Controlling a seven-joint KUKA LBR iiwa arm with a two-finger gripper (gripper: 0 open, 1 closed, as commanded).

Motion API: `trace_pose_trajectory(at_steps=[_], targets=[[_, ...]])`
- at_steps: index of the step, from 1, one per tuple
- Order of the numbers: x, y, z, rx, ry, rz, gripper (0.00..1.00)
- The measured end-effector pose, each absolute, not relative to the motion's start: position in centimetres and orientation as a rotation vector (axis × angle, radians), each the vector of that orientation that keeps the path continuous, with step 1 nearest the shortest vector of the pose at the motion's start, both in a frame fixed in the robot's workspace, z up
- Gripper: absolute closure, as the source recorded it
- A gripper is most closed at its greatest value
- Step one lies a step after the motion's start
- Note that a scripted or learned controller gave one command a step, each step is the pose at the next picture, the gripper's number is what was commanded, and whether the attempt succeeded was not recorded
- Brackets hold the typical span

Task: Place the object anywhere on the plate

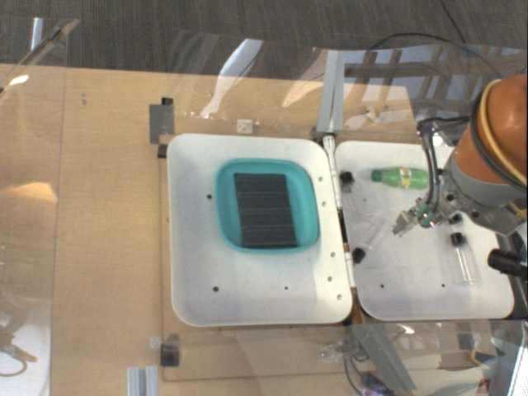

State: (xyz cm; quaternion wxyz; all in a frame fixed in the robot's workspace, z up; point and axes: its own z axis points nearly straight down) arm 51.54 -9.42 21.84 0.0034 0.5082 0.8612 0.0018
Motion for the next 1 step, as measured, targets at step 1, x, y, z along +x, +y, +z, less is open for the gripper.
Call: trace_pose_trajectory(at_steps=[1], targets=[[48.84, -5.43, 18.42, 1.614, 2.692, 0.004, 1.00]])
